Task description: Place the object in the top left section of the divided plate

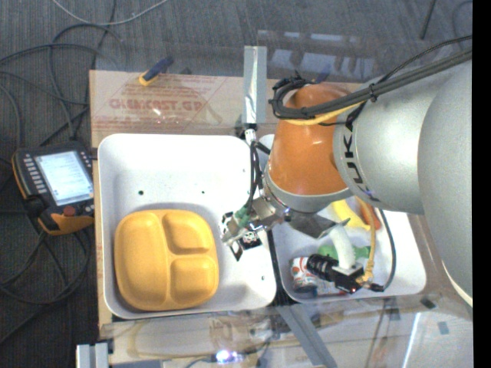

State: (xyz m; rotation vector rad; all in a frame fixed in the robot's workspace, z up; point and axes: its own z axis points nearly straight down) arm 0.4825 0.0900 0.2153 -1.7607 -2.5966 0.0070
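The large grey arm (414, 129) with its orange band (307, 148) reaches in from the right, high over the right shallow white plastic bin (410, 274). Its gripper (244, 232) hangs at the right edge of the left shallow white plastic bin (153, 175), just above the wall that the two bins share. Whether the gripper is spread, closed or pinching anything cannot be told, as the tip is a small blur of green, white and black.

The yellow plastic divided plate (165, 259) lies flat in the near left corner of the left bin, just beside the gripper and not touching it. It has one long section on its left and two smaller ones on its right.

A red-and-white cylindrical object (305, 271) and a green-and-white object (335, 245) lie in the right bin near its near edge, partly under the arm and apart from the plate.

Beyond the bins lies a brown cardboard sheet (169, 106). A handheld screen unit (54, 179) sits off the bench's left edge.
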